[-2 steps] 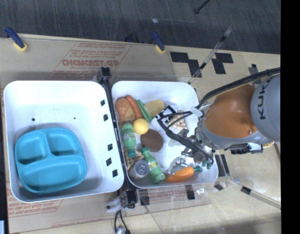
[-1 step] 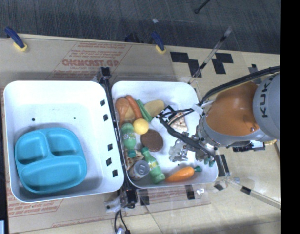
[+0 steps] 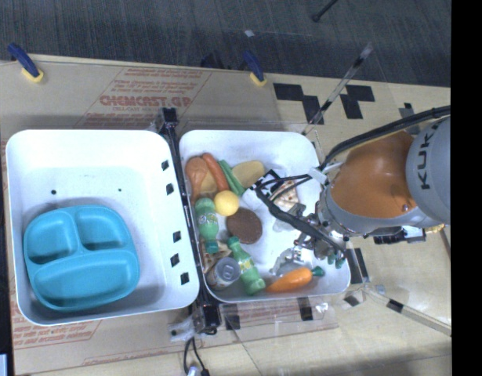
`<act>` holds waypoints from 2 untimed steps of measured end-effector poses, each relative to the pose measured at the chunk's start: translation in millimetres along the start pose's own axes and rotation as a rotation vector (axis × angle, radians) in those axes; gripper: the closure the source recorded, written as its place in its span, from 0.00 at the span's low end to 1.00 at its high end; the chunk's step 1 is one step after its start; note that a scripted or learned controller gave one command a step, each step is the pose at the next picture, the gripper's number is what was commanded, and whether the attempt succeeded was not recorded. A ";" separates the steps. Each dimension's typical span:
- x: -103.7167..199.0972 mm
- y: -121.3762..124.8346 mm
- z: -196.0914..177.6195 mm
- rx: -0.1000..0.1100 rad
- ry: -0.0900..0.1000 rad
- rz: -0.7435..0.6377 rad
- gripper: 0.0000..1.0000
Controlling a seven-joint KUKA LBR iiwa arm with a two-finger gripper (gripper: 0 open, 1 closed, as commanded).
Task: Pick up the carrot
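Observation:
An orange carrot [image 3: 297, 278] with a small green top lies along the front wall of the right bin [image 3: 248, 141], near its front right corner. A second orange, carrot-like piece [image 3: 214, 171] with a green end lies at the bin's back left. My gripper [image 3: 291, 214] reaches in from the right on the grey arm with the orange band [image 3: 372, 185]. Its black linkage hangs over the middle right of the bin, just behind the front carrot. A shiny small object [image 3: 291, 258] sits between the gripper and that carrot. Nothing shows the carrot being held.
The right bin also holds a yellow lemon [image 3: 226, 203], a brown round patty [image 3: 244, 225], a pale potato [image 3: 248, 172], a bread-like piece [image 3: 197, 175], green bottles [image 3: 208, 222] and a can [image 3: 225, 271]. A blue divided tray [image 3: 80, 253] lies in the left bin [image 3: 37, 151].

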State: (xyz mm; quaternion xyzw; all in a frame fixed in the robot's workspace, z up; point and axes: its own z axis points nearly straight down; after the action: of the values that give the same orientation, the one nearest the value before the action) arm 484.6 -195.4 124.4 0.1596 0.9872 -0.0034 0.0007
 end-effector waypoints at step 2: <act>-2.8 -11.3 19.3 -0.006 -0.013 -0.239 1.00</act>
State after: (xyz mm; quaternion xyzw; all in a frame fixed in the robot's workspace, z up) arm 483.6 -207.2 105.2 0.0409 0.9991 -0.0018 0.0074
